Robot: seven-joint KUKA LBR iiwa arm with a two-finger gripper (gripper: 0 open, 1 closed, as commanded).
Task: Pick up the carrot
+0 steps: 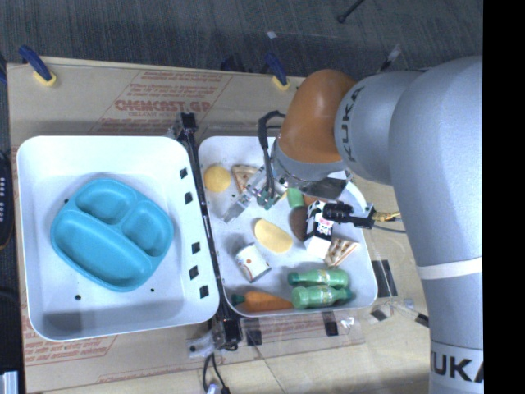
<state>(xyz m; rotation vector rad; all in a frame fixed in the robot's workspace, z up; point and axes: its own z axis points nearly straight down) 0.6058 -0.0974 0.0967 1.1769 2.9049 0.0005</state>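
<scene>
Bins sit side by side on the table [148, 97]. One blue divided tray [112, 232] lies in the left bin [41, 162]. In the right bin [365, 279], one carrot [264, 301] lies along the near wall, just left of one green bottle pair [320, 288]. Two yellow pieces [272, 235], two wedge slices [340, 251] and one small can [252, 261] lie nearby. Whether the pincer [250, 197] is apart or together, I cannot tell.

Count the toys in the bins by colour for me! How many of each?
Blue: 1, the plate
Orange: 1, the carrot
Green: 1, the bottles
Yellow: 2, the ball and the oval
Tan: 2, the wedges
White: 1, the small can
Total: 8 that I can see clearly; the arm covers a few more.
</scene>
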